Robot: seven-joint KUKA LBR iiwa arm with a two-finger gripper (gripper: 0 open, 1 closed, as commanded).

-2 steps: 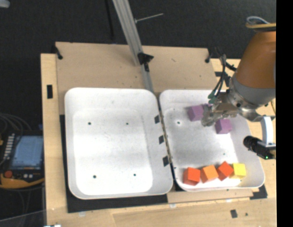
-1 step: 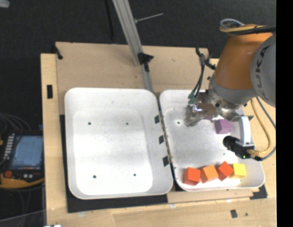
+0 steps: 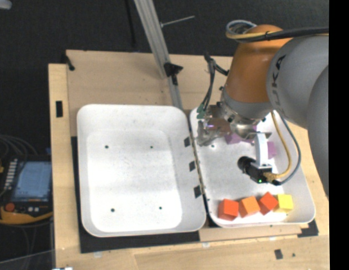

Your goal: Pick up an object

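White plastic bins, two of them, sit side by side on the plywood table (image 3: 129, 257). The left bin (image 3: 135, 167) just has a few dark dots on its floor. The right bin (image 3: 219, 167) is where all the stuff is.

Along the near edge of that right bin there's a row of little blocks: a red-orange block (image 3: 228, 208), an orange block (image 3: 249, 206), another red block (image 3: 268, 202) turned at an angle, and a yellow block (image 3: 285, 201) at the right end. They're all touching or nearly touching each other. Further back in the same bin there's a purple piece (image 3: 235, 138), mostly tucked under the arm's wrist, plus another purple bit (image 3: 271, 149) by the white bracket.

The hand (image 3: 207, 133) is down at the back left corner of the right bin, near the divider between bins. Honestly can't tell how it's set from this angle. It's well apart from the row of blocks.
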